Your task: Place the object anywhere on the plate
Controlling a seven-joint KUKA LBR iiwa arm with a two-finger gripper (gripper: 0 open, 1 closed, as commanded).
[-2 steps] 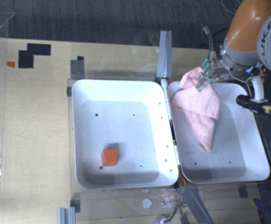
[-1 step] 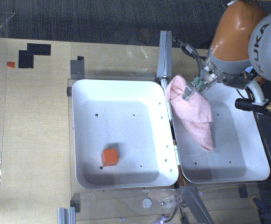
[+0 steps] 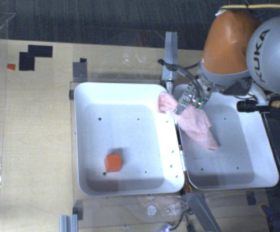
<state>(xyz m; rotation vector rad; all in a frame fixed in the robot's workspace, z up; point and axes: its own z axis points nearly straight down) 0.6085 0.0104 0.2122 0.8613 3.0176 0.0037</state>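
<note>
Over the divide between bins, the gripper is clamped on a pink cloth: light, limp, best pinched at a bunched fold.

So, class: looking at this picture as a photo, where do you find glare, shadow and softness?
In the camera view: glare streaks the bench's left edge; the orange block casts a soft shadow in the left bin; the pink cloth by the gripper looks slightly soft; the whole image is a little grainy.
</note>
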